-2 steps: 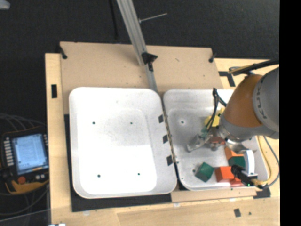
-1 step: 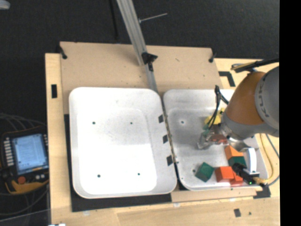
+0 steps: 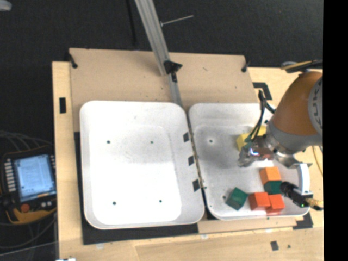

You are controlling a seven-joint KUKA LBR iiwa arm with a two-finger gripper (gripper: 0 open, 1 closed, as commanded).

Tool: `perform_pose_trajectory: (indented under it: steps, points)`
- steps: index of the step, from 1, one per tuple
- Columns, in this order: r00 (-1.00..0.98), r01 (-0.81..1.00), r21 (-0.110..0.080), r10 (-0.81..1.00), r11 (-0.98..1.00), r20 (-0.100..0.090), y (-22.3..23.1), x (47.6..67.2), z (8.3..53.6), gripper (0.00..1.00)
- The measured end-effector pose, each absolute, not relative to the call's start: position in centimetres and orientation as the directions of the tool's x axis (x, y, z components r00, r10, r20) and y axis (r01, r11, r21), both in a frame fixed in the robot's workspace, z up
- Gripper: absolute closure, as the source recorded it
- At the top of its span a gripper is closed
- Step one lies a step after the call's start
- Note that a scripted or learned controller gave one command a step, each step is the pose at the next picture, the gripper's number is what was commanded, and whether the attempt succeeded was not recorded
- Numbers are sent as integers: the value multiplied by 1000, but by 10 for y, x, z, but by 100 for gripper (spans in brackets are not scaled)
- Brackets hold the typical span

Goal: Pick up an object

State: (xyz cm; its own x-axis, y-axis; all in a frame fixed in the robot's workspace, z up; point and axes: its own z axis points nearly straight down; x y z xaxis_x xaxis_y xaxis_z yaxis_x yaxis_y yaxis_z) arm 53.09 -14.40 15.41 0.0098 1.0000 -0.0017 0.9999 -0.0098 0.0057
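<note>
on your bench's right white bin, the claw sits beside a yellow block, its state untellable.

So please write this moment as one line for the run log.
arm: over right bin | gripper: beside yellow block | green block: untouched | grasp: not confirmed

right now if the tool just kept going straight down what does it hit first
Most likely the bare floor of the right bin, just beside the yellow block. The tool points downward there, but depth is unclear, so it might clip the block's edge.
</note>
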Motion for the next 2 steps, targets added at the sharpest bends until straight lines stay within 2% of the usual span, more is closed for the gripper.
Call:
perform_pose_trajectory:
  steps: [2]
  points:
    - [-3,1000,8,1000,3,-2,-152,528,262,100]
